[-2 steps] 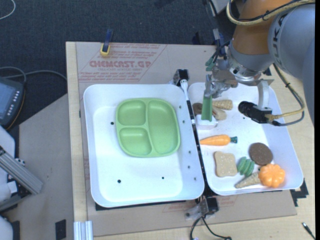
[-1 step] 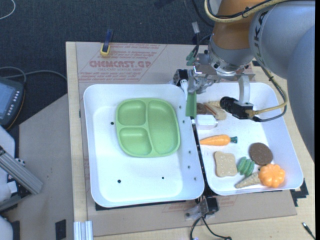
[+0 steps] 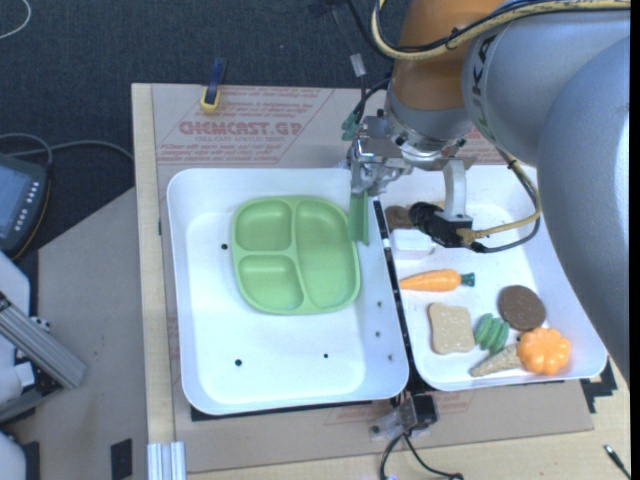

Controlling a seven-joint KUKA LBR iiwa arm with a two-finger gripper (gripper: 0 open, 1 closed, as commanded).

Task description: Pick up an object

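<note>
At the left of the desk (image 3: 160, 118) sits the left bin (image 3: 200, 298), and in its far half lies a green divided plate (image 3: 296, 254), flat and face up, with bare white floor on its near side. Just right of the plate, over the seam between the two bins, the hand (image 3: 360, 208) hangs from the wrist, pointing down. A slim green thing (image 3: 358, 220) stands upright directly under it, touching the plate's right rim; whether the hand is clamped on it or merely poised above it I cannot tell, since the tips are too small and crowded to read.

Further right, the right bin (image 3: 560, 298) holds the loose toys, probably laid out as the stock to pick from: a brown piece (image 3: 399, 216) near the dividing wall, a carrot (image 3: 432, 281) lying crosswise, a slice of bread (image 3: 450, 328), a green vegetable (image 3: 489, 331), a brown round cookie (image 3: 522, 307) and an orange pumpkin (image 3: 545, 350) at the near right corner. These lie near and to the right of the hand, the carrot being among the closest.
</note>
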